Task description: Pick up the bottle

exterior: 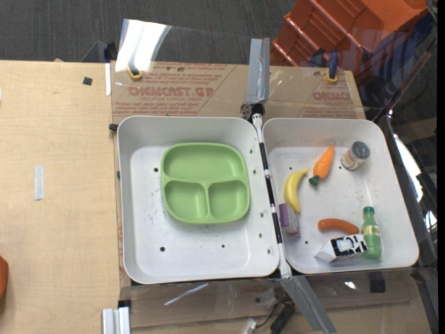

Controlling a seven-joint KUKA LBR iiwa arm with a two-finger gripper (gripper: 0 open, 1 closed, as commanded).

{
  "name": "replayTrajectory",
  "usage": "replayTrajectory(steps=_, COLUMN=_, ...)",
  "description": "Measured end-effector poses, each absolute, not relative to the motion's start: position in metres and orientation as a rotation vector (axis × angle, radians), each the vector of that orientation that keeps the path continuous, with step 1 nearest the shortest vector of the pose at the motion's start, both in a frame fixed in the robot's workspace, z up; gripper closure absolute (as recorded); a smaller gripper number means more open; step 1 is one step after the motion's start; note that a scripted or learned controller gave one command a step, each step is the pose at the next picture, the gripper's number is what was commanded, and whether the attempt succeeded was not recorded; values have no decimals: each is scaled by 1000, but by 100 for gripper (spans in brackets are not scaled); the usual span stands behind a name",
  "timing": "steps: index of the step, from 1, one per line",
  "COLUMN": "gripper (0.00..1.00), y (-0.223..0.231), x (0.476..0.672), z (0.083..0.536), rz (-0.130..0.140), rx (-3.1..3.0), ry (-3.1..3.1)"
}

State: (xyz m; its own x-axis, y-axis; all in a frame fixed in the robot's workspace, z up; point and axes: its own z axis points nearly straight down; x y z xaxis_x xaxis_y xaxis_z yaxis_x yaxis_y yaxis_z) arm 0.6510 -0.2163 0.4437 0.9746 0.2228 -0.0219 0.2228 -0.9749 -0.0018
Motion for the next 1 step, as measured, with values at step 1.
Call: replayTrajectory(steps=1, gripper=100, y=-215, x=652, z=450, rz=-42, rx=3120, ry=359)
